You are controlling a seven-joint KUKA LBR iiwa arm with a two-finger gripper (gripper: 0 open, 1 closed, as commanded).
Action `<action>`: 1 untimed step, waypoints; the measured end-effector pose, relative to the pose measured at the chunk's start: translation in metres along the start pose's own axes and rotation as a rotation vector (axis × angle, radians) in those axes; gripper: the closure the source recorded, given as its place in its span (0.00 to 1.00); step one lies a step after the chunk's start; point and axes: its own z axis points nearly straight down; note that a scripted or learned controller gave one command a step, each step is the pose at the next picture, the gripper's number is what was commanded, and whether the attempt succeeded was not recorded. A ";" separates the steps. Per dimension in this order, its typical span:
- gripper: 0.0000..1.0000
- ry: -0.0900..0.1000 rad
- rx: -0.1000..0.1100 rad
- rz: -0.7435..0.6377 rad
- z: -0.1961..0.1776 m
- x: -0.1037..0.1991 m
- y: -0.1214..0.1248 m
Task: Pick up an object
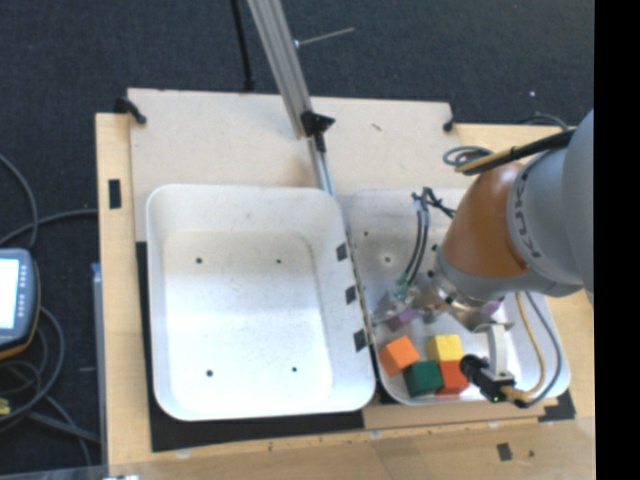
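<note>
Several small blocks lie at the near end of the right bin [375,230]: an orange block [401,353], a yellow block [447,347], a green block [424,376] and a red block [453,378]. A purple piece [403,317] shows beside the gripper. My gripper [420,306] hangs low in this bin under the orange-banded wrist [480,230], just above and behind the orange and yellow blocks. The wrist hides much of the gripper, and I see nothing clearly held in it.
The left bin [250,298] sits beside the right one, their rims touching. A slanted metal pole [285,58] rises from behind the bins. Cables [535,353] trail along the right bin's right side. A small screen [15,298] sits off the bench at left.
</note>
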 end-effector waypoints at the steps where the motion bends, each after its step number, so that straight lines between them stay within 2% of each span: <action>1: 1.00 0.000 -0.003 0.005 -0.011 -0.001 0.001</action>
